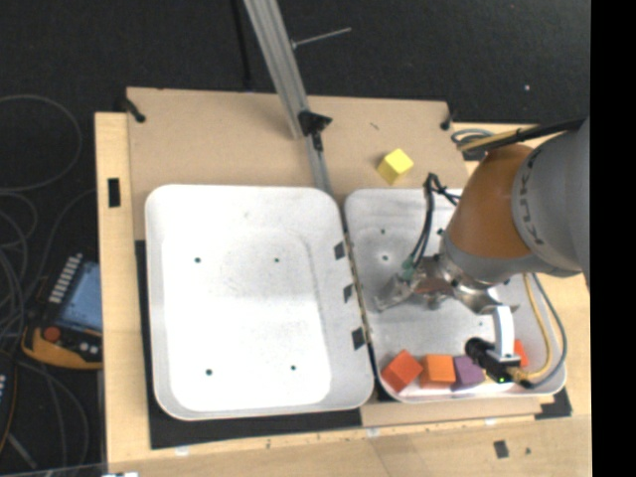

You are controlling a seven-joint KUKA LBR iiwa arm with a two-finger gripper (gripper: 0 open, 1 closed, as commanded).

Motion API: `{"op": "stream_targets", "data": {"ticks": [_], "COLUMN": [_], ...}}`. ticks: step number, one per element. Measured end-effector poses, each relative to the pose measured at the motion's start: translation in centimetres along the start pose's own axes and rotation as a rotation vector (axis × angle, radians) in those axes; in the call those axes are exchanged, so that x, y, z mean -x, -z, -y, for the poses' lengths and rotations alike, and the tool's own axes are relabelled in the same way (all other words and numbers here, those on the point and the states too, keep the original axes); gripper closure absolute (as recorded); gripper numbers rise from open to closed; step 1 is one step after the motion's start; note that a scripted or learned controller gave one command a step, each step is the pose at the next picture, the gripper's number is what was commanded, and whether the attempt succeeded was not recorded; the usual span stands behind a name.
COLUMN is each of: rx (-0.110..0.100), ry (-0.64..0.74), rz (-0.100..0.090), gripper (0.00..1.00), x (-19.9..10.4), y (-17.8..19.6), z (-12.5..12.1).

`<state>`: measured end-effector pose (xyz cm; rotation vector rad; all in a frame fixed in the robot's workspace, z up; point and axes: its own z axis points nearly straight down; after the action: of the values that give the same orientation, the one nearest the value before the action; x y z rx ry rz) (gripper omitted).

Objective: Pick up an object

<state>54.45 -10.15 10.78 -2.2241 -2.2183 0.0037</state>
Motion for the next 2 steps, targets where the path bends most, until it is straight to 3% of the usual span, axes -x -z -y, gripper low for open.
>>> {"op": "stream_targets", "data": {"ticks": [1, 2], "rx": [0.007, 0.01], "ry": [-0.009, 0.007], "rz": [-0.001, 0.0], "gripper": [1.0, 1.0], "x": [0.0, -0.6], "y": [1.1, 4.6], "z": [-0.2, -5.5]}}
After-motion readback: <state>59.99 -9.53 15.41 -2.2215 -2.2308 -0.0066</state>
